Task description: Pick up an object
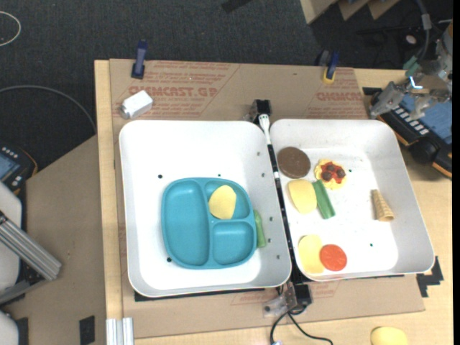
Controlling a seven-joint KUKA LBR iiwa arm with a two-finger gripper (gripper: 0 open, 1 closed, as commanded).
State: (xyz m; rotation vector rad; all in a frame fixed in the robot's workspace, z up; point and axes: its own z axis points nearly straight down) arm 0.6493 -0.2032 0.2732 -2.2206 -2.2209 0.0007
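The right bin (402, 165) holds a brown disc (294, 162), a yellow round piece with red topping (331, 172), a yellow block (302, 196), a green stick (323, 200), a tan ridged cone (382, 205), a pale yellow round (309, 254) and an orange-red disc (333, 257). In the left bin (144, 157) lies a teal divided plate (190, 225) with a yellow piece (223, 202) in its upper right compartment. A green piece (259, 230) rests against the plate's right rim. My gripper (389, 100) hangs beyond the right bin's far right corner, away from every object.
A small white block (136, 104) lies on the cardboard behind the left bin. Blue clamps (139, 51) (330, 65) hold the board's far edge. A yellow object (388, 335) sits off the board at the bottom right. Dark equipment (424, 131) stands right of the bins.
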